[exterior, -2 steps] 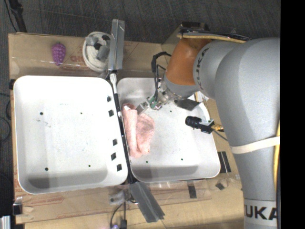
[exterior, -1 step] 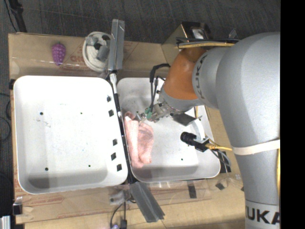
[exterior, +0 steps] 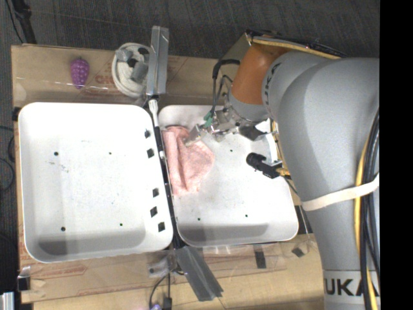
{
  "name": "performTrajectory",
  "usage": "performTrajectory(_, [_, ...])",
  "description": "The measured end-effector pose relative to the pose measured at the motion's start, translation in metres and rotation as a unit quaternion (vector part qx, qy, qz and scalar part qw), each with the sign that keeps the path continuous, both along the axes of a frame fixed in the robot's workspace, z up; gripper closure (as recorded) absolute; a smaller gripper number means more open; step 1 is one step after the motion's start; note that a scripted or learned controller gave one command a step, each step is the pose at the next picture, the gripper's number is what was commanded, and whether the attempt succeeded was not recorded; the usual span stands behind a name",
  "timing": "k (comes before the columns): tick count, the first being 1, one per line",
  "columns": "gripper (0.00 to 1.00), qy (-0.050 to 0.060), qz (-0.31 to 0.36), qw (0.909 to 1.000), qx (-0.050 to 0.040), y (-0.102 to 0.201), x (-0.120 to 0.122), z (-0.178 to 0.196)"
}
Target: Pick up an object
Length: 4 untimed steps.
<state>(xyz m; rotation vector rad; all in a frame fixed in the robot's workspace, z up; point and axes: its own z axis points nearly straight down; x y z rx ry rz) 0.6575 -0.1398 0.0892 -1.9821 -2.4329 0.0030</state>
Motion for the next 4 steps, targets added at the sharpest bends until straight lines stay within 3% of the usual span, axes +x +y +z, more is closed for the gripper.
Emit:
performTrajectory(1, [0.0, 0.0, 0.024, 0.9997, 0.0004, -0.031, -0.049, 0.0])
performTrajectory(2, [0.0, 0.0, 0.025, 0.9997, 0.0003, -0.031, -0.049, 0.0])
performTrajectory(3, [0.0, 0.001, 0.051, 0.9987, 0.0006, 0.02, -0.088, -0.001])
performTrajectory(4, [0.0, 0.0, 0.084, 0.9965, -0.0004, 0.039, -0.141, 0.0])
